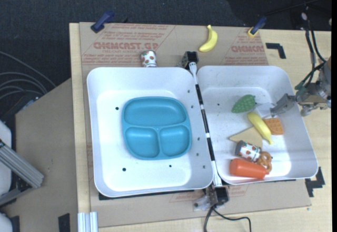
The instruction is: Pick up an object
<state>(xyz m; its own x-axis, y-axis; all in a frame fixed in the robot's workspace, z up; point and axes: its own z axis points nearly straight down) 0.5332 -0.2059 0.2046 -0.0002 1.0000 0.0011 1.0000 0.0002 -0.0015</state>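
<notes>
The robot's gripper [288, 103] hung over the right edge of the right bin [221, 84], and whether it was open or closed could not be told from above. Inside that bin lay a green leaf-shaped piece [245, 104], a yellow banana [260, 127] touching an orange cracker-like square [274, 126], a tan wedge [243, 134], a small can [247, 150], a pretzel [265, 160] and an orange carrot [247, 169], none of them between the fingers. The left bin [105, 173] held a blue divided plate [156, 127], while a second banana [209, 41] and a small patterned can [149, 58] rested on the bench behind the bins.
</notes>
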